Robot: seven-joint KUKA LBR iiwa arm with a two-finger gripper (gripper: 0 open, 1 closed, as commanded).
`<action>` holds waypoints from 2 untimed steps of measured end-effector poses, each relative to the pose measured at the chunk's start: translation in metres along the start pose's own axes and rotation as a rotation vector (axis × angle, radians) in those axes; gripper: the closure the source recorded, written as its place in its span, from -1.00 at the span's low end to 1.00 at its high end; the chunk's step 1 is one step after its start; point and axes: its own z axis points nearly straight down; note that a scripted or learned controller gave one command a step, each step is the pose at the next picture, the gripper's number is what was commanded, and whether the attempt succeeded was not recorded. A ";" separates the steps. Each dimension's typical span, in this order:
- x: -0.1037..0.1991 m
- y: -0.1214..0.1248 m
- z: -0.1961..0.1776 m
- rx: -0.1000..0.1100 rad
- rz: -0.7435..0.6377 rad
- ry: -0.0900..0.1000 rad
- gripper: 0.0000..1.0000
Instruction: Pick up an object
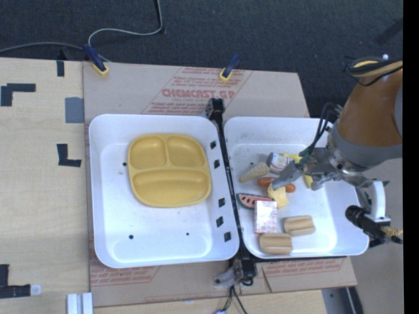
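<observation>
At the far left the counter (39, 175) shows pale wood grain marked with several dark tape pieces, and beyond its back edge lies dark carpeted floor (262, 18) crossed by a thin white cable (124, 31). A brown cardboard sheet (190, 90) printed in red covers the middle of the counter, pinned at its back edge by two yellow-and-blue clamps (96, 59).

On the cardboard sits the left bin (108, 241), shallow and white, holding a yellow divided plate (169, 170) toward its back half. A black hinge strip (222, 169) runs between it and the right bin (327, 241).

The right bin carries a scatter of toy food: a tan cone-shaped piece (254, 171), a watermelon slice (248, 200) near the divider, a small red-and-white packet (266, 216), two hot dog buns (298, 225) at the front (one closer to the front rim than the other), and a cluster of yellow and orange bits (280, 193) in the middle.

The claw (290, 173) reaches into that cluster from the right, low over the small pieces; whether it is released or clenched cannot be told, since the pieces crowd around it. Behind it the arm's grey wrist (353, 156) and orange band (373, 110) rise over the bin's right rim.
</observation>
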 end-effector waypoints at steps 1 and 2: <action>-0.025 0.028 0.139 0.001 0.001 0.000 -1.00; -0.024 0.028 0.130 0.002 0.001 0.002 1.00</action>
